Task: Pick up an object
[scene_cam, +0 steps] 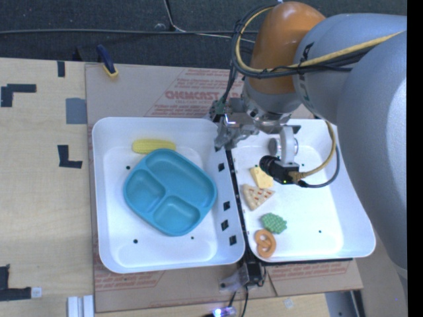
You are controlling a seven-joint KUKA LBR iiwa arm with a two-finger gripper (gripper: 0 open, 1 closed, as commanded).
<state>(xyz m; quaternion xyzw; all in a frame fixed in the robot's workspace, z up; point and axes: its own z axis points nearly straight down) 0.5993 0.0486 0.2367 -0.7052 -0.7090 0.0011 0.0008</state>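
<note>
gripper (232, 129) over the wall between bins, top end | jaws: can't tell, wrist hides them | nearest obj: yellow cheese wedge (260, 177) in right bin (344, 236), ~5 o'clock of gripper, near | long axis runs 11–5

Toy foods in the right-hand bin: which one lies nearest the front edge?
The brown pretzel. It lies at the front of the right bin, below the green leafy piece; the waffle wedge and yellow cheese lie farther back.
</note>
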